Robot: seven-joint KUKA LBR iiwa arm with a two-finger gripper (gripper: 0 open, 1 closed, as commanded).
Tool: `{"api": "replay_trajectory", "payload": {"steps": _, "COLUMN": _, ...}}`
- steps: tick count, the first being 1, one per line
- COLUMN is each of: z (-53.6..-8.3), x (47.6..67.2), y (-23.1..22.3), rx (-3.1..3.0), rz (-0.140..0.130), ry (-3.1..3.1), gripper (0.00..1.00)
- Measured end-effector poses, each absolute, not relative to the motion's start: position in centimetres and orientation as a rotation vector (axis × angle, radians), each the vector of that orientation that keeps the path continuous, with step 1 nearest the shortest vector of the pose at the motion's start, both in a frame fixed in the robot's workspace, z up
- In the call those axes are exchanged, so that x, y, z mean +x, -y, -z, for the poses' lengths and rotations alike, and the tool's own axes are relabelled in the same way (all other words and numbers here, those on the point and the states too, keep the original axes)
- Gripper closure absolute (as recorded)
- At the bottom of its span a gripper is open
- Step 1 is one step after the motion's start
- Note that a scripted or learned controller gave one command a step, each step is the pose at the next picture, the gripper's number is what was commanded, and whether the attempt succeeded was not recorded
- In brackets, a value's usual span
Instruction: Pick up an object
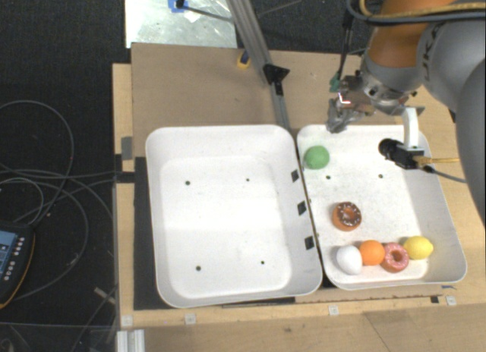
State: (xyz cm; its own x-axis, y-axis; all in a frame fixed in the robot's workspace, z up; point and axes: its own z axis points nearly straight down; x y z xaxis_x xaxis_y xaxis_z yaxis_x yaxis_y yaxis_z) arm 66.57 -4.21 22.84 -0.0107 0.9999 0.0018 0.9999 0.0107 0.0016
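Green ball [317,157] could be pushed away and missed if approached off-centre by the gripper [338,123], whose state cannot be told.

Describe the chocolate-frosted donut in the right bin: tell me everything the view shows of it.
The chocolate-frosted donut is a small ring with dark brown icing flecked with pale sprinkles over a tan-orange base that shows along its lower edge; it looks like a toy. It lies flat, hole up, on the floor of the right bin, near the middle and a little toward the bin's left wall. It lies apart from everything else: the green ball is farther back, the row of four items nearer the front wall.
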Motion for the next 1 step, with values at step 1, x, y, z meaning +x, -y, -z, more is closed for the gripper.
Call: {"api": "replay_trajectory", "payload": {"steps": 1, "z": -21.97, "x": 67.25, "y": -1.37, "rx": -2.209, "rz": 0.005, "ry": 2.233, "gripper": 1.00}}
